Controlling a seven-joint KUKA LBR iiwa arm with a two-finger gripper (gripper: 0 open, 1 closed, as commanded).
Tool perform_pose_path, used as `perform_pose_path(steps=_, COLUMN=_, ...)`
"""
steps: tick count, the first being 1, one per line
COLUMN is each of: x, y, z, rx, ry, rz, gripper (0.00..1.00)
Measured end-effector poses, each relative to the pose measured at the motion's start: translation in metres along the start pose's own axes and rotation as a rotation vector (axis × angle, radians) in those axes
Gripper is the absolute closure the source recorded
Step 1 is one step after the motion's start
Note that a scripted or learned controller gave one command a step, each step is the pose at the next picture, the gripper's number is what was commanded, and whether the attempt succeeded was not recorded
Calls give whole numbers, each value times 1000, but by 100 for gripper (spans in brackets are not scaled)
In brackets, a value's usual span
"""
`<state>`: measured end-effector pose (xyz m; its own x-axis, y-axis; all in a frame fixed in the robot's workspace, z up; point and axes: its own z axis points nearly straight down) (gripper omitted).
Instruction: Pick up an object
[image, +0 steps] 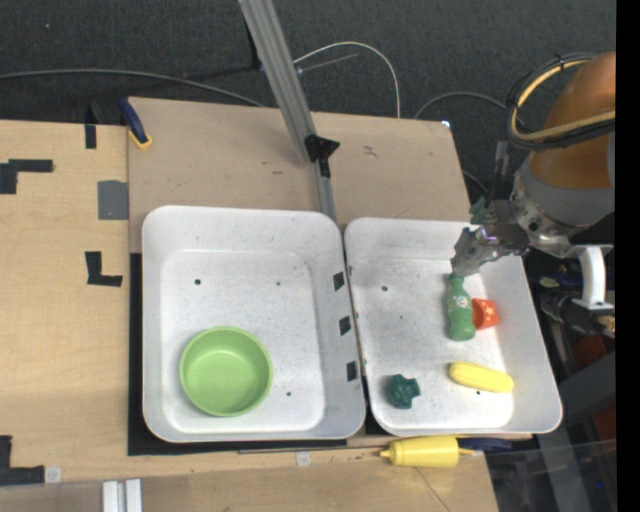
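Approach phase, no grasp yet. The end effector (468, 256) sits over the upper right part of the right bin (400, 250), just above the top of the green bottle (459, 311). How far its fingers are open can't be read at this angle; nothing is visibly between them.

Likely target is the green bottle, lying roughly upright in view, with the small orange-red object (485, 314) touching its right side. The next move probably calls for a descent centred on the bottle, closing across its narrow width; the orange piece could get clipped or pushed.

Right bin also holds a yellow object (481, 377) near the bottom right and a dark green lump (402, 390) at bottom centre.

Left bin (240, 225) holds a light green bowl (226, 371), lower left.

A yellow bottle-like item (424, 452) lies on the desk (60, 300), just outside the right bin's front edge.
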<state>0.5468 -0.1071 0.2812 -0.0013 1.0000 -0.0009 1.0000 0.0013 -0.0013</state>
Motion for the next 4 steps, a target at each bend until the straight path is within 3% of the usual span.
perform_pose_path(steps=2, x=112, y=41, z=27, rx=0, ry=2, rz=-6, gripper=100)
perform_pose_path(steps=4, x=208, y=54, z=49, rx=1, ry=1, rz=-5, gripper=100)
